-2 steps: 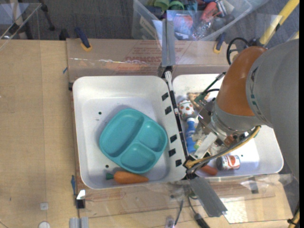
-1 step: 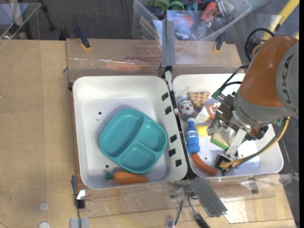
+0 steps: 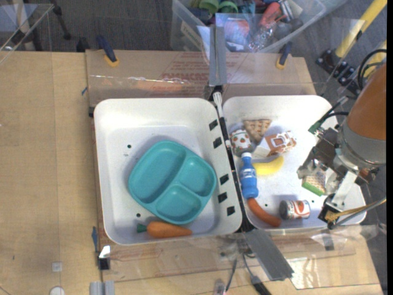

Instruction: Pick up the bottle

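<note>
Bottle (image 3: 248,177) is laid against the right bin's (image 3: 307,103) dividing wall, banana (image 3: 269,166) touching it; gripper (image 3: 334,192) is hung opposite, well apart, its state unreadable.

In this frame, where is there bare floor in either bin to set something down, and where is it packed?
Left bin: bare floor along the back, behind the teal plate. Right bin: bare at the back right, beyond the waffle. Crowded: the right bin's left side, where ball, bottle, banana and can cluster.
</note>
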`<control>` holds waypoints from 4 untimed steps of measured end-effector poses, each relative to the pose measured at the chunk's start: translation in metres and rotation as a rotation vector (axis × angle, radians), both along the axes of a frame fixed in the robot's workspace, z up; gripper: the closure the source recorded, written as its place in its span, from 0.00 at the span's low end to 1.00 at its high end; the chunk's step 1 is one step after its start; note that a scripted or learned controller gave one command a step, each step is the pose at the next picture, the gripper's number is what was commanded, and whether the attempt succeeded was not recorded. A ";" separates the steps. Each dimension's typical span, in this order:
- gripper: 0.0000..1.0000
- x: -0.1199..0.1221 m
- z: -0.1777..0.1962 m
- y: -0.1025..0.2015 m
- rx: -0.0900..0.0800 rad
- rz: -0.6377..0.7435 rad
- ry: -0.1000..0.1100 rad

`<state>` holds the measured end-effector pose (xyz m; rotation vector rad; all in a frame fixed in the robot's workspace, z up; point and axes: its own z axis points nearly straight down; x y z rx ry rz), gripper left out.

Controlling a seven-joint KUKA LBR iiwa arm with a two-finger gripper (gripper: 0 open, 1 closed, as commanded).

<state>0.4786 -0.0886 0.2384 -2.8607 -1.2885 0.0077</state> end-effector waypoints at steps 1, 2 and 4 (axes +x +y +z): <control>1.00 0.021 -0.012 -0.062 -0.002 0.019 -0.003; 1.00 0.019 0.001 -0.035 -0.003 -0.262 -0.003; 1.00 0.023 0.008 -0.121 -0.003 -0.356 -0.003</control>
